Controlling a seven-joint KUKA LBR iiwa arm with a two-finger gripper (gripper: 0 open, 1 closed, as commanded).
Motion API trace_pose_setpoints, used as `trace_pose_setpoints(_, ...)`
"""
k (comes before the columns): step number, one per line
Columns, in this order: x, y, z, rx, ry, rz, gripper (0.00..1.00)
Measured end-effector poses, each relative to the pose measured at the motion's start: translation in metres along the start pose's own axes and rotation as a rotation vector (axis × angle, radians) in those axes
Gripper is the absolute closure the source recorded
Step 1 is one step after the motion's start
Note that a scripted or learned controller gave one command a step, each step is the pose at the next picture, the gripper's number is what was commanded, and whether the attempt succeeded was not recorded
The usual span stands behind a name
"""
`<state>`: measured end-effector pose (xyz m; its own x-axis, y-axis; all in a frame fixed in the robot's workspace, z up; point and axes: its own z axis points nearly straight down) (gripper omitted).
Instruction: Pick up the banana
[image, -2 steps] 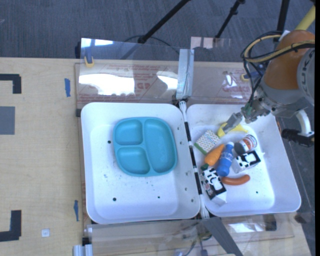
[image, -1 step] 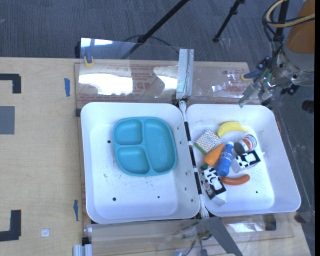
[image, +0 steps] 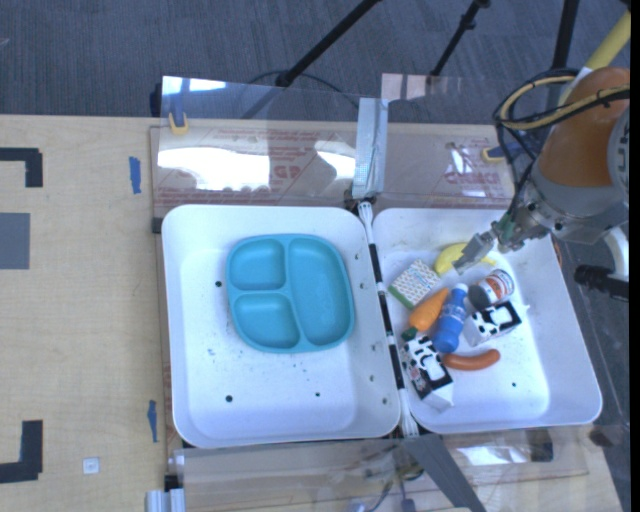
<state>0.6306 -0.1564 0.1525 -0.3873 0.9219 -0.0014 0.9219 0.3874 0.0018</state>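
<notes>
The banana (image: 450, 256) is laid with its long axis left-right in the right bin (image: 560, 390); the gripper (image: 474, 252) is seen at its right end, its opening indiscernible.

gripper (image: 478, 250) at banana (image: 449, 258); blue tray (image: 290, 292) in left bin (image: 190, 300)

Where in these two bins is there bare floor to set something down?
Left bin: bare floor borders the blue divided plate, widest along the near edge. Right bin: free near-right corner beyond the red sausage; crowded around the banana, carrot and blue bottle.
</notes>
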Motion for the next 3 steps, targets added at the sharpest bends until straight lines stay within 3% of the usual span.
trace_pose_setpoints(1,-0.024,0.026,0.053,-0.004,-0.003,-0.065,0.00)
trace_pose_setpoints(2,-0.061,0.003,0.065,0.006,0.017,-0.215,0.00)
trace_pose_setpoints(3,-0.033,0.020,0.066,0.018,0.005,-0.282,0.00)
